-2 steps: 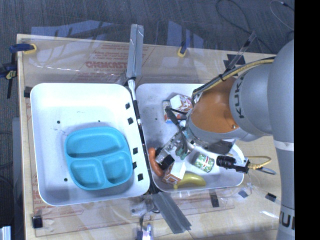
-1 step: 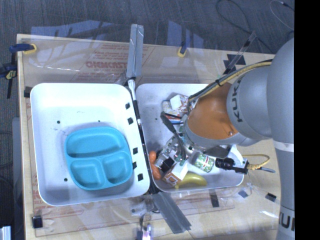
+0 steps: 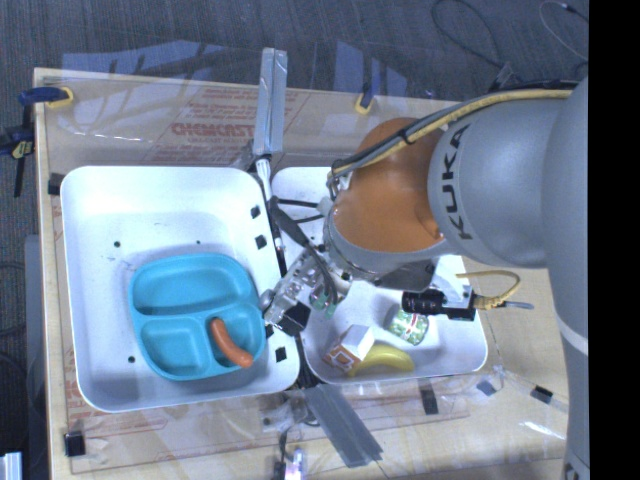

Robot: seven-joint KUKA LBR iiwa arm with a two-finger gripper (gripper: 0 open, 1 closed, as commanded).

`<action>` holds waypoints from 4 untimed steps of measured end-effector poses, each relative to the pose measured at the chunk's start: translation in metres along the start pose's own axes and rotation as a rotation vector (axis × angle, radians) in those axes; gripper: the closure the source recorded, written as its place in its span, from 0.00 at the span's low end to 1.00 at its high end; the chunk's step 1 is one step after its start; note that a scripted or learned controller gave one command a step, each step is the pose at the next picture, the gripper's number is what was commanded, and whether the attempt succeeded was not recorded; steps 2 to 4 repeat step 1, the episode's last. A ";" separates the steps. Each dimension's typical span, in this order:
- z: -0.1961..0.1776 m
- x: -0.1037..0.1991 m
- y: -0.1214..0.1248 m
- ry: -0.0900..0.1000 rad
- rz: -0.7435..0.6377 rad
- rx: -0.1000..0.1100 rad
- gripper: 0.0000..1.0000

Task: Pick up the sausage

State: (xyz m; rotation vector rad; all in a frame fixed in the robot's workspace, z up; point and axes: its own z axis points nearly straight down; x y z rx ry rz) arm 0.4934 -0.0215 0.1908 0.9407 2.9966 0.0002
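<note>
Grey metal and an orange band fill the 3 o'clock side of the view, where the arm [image 3: 500, 178] reaches in over the worktop [image 3: 150, 93], a pale board under clear sheeting. Two shallow white bins sit side by side on it: the left bin [image 3: 100, 218] toward 9 o'clock and the right bin [image 3: 470, 353], largely covered by the arm, toward 4 o'clock. Inside the left bin, at about 7 o'clock of the view, lies a blue divided tray [image 3: 185, 293] with three compartments. The sausage [image 3: 231, 342], orange-red and slightly curved, rests in the tray's lower right compartment, at the tray's own 4 o'clock. The end effector [image 3: 290, 303] hangs over the wall between the two bins, just beside the tray's right edge and near the sausage but apart from it; how its jaws stand cannot be told. In the right bin, near 5 o'clock, a yellow banana [image 3: 385, 361] lies touching a small carton [image 3: 345, 353], with a green-labelled can [image 3: 409, 327] just above them.
</note>
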 end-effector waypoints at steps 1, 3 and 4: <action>0.001 0.004 -0.022 0.003 -0.604 0.001 1.00; 0.001 0.004 -0.022 0.003 -0.604 0.001 1.00; 0.001 0.004 -0.022 0.003 -0.604 0.001 1.00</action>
